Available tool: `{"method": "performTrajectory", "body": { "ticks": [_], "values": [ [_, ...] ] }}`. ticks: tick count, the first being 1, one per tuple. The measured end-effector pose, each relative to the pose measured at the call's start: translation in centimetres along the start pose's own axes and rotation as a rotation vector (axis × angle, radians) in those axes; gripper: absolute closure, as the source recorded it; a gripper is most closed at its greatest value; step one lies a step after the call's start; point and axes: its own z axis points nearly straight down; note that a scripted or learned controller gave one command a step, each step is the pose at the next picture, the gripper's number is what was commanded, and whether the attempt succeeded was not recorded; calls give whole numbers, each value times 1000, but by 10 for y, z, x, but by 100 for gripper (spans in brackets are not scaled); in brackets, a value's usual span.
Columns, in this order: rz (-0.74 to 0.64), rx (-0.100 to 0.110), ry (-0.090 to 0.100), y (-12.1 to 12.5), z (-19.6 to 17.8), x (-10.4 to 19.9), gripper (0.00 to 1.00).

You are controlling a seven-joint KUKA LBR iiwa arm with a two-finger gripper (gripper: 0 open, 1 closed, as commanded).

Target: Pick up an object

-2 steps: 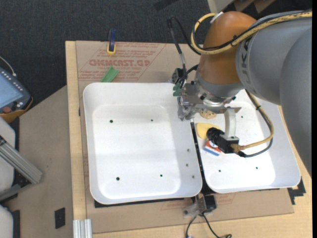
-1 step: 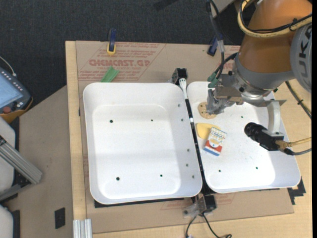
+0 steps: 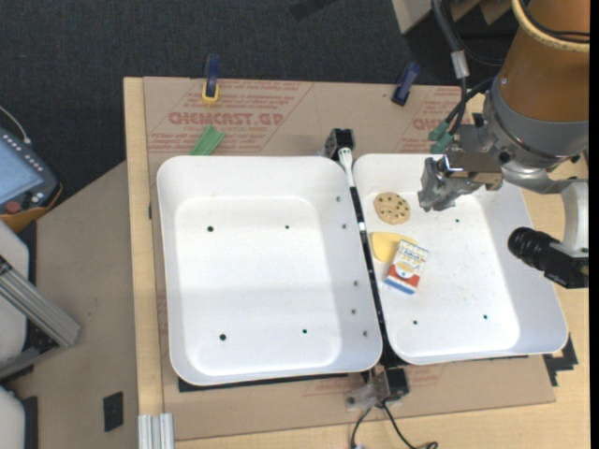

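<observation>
Hovering my claw (image 3: 436,195) over the right bin (image 3: 524,330), just right of the cookie (image 3: 392,208); I cannot tell its state. Approach step, I judge: next shift left and descend onto the cookie

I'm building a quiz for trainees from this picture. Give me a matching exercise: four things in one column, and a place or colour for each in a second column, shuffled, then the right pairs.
Things:
1. cookie
2. small carton
3. pincer
4. green clip

Descriptions:
A. on the cardboard behind the left bin
B. white, red and blue, lying near the right bin's left wall
C. round, tan with dark specks
D. hanging over the right bin, just right of the cookie

Pairs: 1-C, 2-B, 3-D, 4-A
</observation>
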Motion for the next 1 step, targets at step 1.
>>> {"method": "performTrajectory", "body": {
  "ticks": [1],
  "values": [
    [-6, 6, 1, 2, -17, 65, 100]
  ]
}}
